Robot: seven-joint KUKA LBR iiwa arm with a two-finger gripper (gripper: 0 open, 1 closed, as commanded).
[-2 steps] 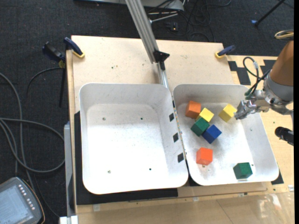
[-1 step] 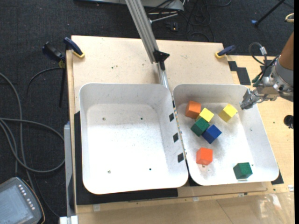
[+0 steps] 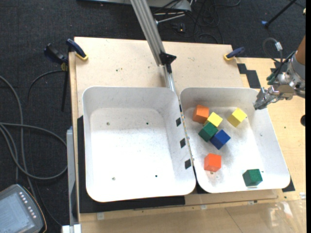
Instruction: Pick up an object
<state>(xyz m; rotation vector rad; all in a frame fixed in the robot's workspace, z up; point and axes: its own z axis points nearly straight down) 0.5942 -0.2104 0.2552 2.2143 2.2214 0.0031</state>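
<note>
I see the gripper [image 3: 261, 102] over the right bin's [image 3: 272, 144] rim at two o'clock, holding nothing. From here I cannot tell its opening. Nearest it, at the gripper's eight o'clock, lies a yellow cube [image 3: 237, 117], apart from the central cluster.

A pale speckled surface [image 3: 131, 62] is seen on dark carpet [image 3: 29, 23]. Yellow-tipped clamps are fixed at its far left corner [image 3: 77, 51] and far right corner [image 3: 233, 54]. A grey metal pole [image 3: 148, 23] is slanted over it, and cables [image 3: 19, 130] are laid at the left.
</note>
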